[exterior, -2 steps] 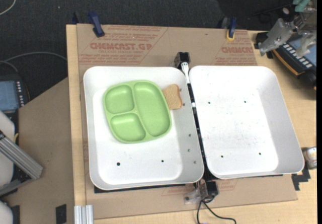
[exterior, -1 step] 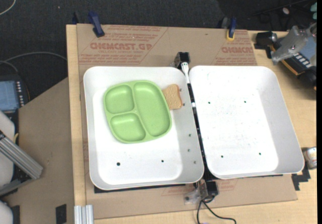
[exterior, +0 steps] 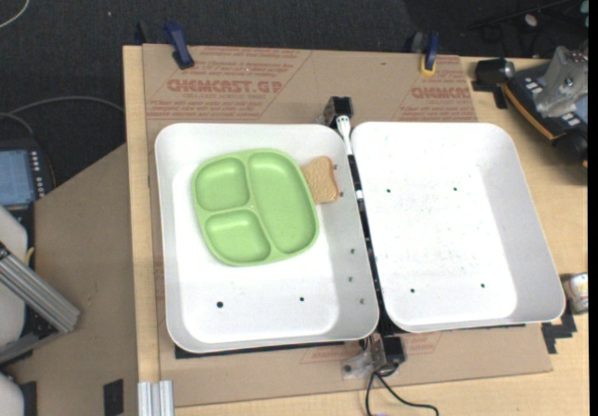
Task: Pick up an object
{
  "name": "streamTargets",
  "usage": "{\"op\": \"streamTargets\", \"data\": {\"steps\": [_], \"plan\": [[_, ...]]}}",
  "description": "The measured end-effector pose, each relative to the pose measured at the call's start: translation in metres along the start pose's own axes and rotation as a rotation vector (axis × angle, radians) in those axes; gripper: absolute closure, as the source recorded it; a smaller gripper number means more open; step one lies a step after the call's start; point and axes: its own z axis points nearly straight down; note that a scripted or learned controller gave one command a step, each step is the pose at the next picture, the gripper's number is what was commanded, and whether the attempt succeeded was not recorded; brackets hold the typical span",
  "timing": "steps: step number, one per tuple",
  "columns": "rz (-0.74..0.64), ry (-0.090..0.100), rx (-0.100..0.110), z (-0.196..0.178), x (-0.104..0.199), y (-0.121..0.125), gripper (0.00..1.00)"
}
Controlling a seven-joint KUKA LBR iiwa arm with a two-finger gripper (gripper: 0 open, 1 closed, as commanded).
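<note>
A green divided plate (exterior: 255,207) with three compartments lies in the left white bin (exterior: 252,311). A tan, toast-like slice (exterior: 321,179) rests against the plate's right rim, near the bin's right wall. Part of the arm's hardware (exterior: 551,92) shows at the far right edge, beyond the right bin (exterior: 448,227).
The two bins sit side by side on a brown board (exterior: 280,78) held by clamps (exterior: 177,45) at the back. A black clip (exterior: 338,110) sits between the bins at the rear, and cables (exterior: 383,377) hang at the front. Dark floor surrounds the bench.
</note>
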Motion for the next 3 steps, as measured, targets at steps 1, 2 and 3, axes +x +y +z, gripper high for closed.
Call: {"op": "streamTargets", "data": {"steps": [1, 2, 3], "plan": [[-0.002, 0.003, 0.024, 0.139, 0.043, -0.003, 1.0], [-0.005, 0.003, 0.015, 0.175, 0.103, -0.003, 1.0], [-0.006, 0.005, 0.002, 0.132, 0.163, -0.002, 1.0]]}}
